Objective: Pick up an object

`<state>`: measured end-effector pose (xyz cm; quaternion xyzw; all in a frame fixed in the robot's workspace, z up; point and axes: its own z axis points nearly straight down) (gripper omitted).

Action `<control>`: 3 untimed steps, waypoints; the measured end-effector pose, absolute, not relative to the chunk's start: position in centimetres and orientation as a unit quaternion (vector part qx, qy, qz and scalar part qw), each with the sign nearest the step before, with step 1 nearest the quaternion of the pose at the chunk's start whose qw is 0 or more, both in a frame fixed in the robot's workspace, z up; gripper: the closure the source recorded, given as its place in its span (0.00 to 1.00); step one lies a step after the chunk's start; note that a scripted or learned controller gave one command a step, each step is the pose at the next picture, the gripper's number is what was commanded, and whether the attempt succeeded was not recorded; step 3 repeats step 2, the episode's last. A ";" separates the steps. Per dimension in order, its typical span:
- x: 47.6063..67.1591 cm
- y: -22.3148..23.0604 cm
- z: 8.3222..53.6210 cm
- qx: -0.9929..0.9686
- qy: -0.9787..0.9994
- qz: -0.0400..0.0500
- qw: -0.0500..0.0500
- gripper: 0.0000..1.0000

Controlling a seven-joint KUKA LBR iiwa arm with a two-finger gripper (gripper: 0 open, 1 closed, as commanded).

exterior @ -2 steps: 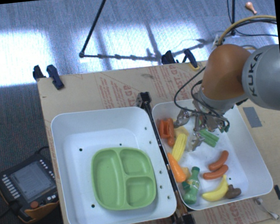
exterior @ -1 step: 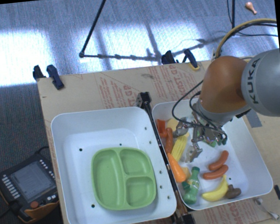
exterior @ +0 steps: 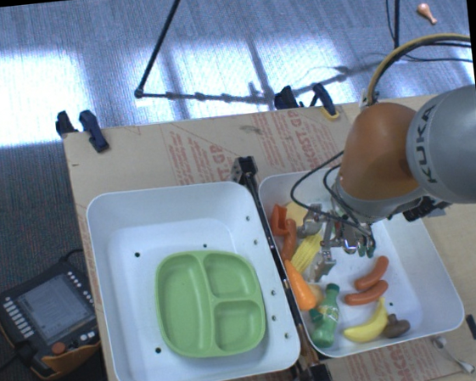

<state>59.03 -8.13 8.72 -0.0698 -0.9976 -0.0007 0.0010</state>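
Task objects sit in the right bin [exterior: 441,290]: toy food piled along its left wall and near end. Corn cob [exterior: 307,250] lies just left of the gripper [exterior: 340,246], touching or nearly so. Orange carrot [exterior: 301,287] just below the corn, green bottle [exterior: 325,315] below that. Two sausages [exterior: 368,284] lie just below-right of the gripper, apart from it. Banana [exterior: 366,326] and a brown piece [exterior: 397,326] at the near end. Red-orange piece [exterior: 279,222] up against the left wall.

Gripper hangs low over the bin's middle, over the pile's right edge; finger state cannot be told, the view is too cluttered there. Nothing visibly held.

Arm [exterior: 413,157] comes in from the right. Left bin [exterior: 124,241] holds a green divided plate [exterior: 209,302]. Teach pendant [exterior: 48,322] on the floor at left.
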 end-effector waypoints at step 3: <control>60.3 -3.9 18.8 0.089 -0.996 -0.001 -0.001 1.00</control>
